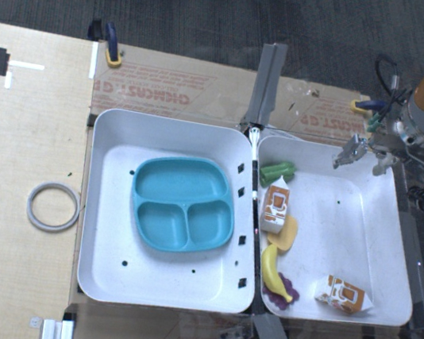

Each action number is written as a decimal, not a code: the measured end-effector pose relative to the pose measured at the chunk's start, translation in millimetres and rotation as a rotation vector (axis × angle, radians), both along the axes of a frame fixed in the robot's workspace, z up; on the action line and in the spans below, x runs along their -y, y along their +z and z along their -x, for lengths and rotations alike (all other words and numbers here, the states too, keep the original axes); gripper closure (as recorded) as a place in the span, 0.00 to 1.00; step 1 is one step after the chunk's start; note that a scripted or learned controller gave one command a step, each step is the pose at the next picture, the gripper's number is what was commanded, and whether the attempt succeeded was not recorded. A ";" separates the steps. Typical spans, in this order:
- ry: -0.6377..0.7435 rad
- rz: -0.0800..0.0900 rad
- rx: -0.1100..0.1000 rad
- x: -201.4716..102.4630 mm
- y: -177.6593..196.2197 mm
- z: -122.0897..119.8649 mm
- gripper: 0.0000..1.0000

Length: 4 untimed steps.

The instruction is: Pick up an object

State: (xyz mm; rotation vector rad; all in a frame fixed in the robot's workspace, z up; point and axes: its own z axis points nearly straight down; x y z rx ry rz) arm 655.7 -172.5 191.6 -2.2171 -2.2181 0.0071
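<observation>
The two-finger metal gripper [357,151] hangs over the far right corner of the right white bin [378,233]; its small fingers seem slightly parted with nothing between them, though the view is poor. Along that bin's left wall lie a green vegetable [277,170], an upright white-and-orange carton [274,205], a yellow slice [287,234] and a yellow banana [271,270], its long axis running along the wall toward purple grapes [281,295]; a second carton [342,294] lies at the near right corner. The left white bin [100,210] holds a blue three-compartment tray [183,204].

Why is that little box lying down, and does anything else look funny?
The small orange-and-white carton lies tipped on its side alone near the right white bin's front corner. The other toy foods crowd that bin's left wall. The teal divided plastic tray sits slightly askew in the left white bin.
</observation>
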 end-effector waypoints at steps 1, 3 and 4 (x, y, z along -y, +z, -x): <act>0.003 0.001 -0.007 0.1 3.9 -0.4 1.00; 0.236 -0.001 0.002 -54.3 -103.9 31.8 0.00; 0.548 0.009 0.010 -65.9 -99.7 11.1 0.00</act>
